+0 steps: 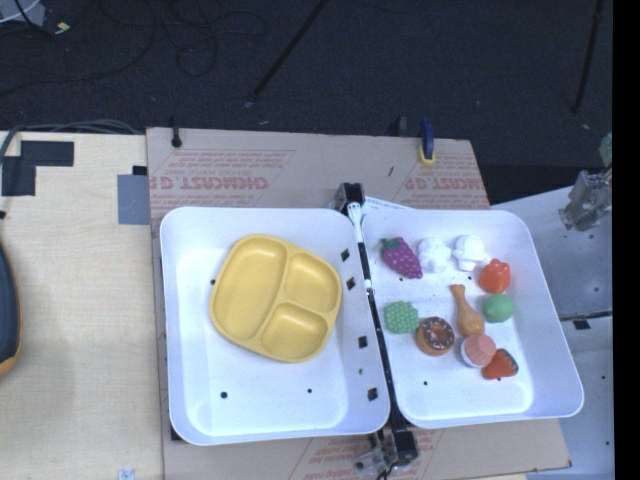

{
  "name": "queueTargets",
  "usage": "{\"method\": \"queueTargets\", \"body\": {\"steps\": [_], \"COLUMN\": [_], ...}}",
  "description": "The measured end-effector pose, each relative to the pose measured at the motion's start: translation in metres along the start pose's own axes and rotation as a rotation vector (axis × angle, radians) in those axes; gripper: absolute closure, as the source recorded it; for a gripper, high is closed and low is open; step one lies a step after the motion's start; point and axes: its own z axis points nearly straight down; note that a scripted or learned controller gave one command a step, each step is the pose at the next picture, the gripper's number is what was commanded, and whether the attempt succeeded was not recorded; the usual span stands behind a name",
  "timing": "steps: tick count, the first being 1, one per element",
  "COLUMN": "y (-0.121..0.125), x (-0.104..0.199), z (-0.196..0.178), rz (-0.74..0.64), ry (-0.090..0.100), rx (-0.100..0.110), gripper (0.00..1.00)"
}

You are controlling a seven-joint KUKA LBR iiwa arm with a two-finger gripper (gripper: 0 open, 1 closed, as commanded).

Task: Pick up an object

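Your target, the toy drumstick (pixel 466 310), lies in the right bin (pixel 545 368) among other play food. It looks light, hard, slick plastic, so pinch it across its narrow shaft. I can't tell the pincer's state.

A yellow divided plate (pixel 277 296) is seen in the white left bin (pixel 190 388). In the white right bin (pixel 550 388) are seen purple grapes (pixel 402 258), a green broccoli (pixel 401 317), a brown doughnut (pixel 435 336) speckled with sprinkles, a tan drumstick (pixel 466 310), an orange pepper (pixel 494 275) and a red strawberry (pixel 501 365).
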Motion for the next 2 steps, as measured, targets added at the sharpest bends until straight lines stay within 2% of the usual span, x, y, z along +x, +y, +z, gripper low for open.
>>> {"method": "queueTargets", "body": {"steps": [1, 2], "y": [-0.033, -0.032], "x": [0.046, 0.005], "z": [-0.063, -0.022], "rz": [-0.001, 0.006], "ry": [0.001, 0.001], "rx": [-0.008, 0.004], "gripper": [1.0, 1.0]}}
